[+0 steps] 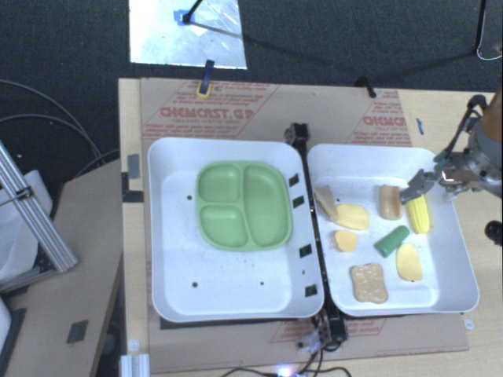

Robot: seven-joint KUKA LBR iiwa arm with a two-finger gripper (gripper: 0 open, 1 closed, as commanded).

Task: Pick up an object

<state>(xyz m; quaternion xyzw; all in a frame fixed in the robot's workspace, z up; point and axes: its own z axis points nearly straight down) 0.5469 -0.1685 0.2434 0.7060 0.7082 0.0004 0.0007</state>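
The right bin [460,234] holds several toy foods. Among them are a tan loaf [389,202], a yellow corn cob [420,214], a green cylinder [391,241], a yellow lemon shape [408,262], a tan waffle-like biscuit [368,282], a small yellow cube [345,241], a yellow slice [352,217] and a pale wedge [324,202]. My gripper [415,187] reaches in from the right and hovers just above the top end of the corn cob, right of the loaf. I see nothing held in it.
In the left bin [169,289] lies a green divided plate [243,206]. A black hinge strip [308,218] runs between the bins. Cardboard lies under both bins, and a shiny sheet [186,22] sits on the dark floor behind.
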